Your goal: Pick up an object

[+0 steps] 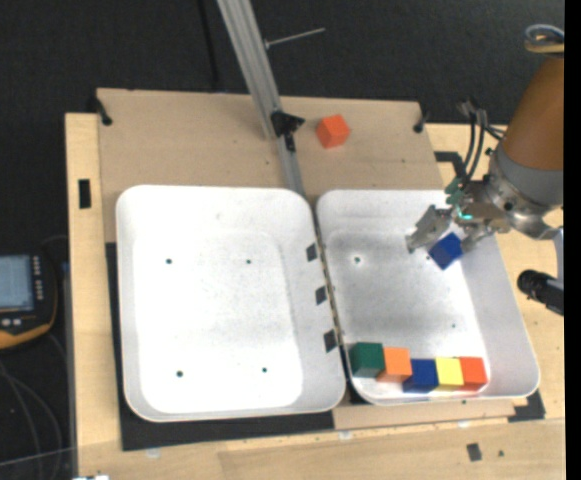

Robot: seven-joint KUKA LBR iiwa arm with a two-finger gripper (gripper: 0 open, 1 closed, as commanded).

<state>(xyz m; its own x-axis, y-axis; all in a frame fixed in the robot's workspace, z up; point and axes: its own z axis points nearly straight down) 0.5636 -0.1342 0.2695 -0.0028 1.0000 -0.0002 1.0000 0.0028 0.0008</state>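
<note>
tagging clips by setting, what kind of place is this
Most likely a robotics lab test bench, not a home or a factory line. Two white bins sit side by side on a board, small coloured cubes are lined up in the right one, and a grey and orange arm reaches in over it.

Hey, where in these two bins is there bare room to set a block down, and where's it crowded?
The left bin is bare across its floor. In the right bin, the middle is free, between the gripper with the blue block and the block row along the near rim, where it is crowded.
</note>
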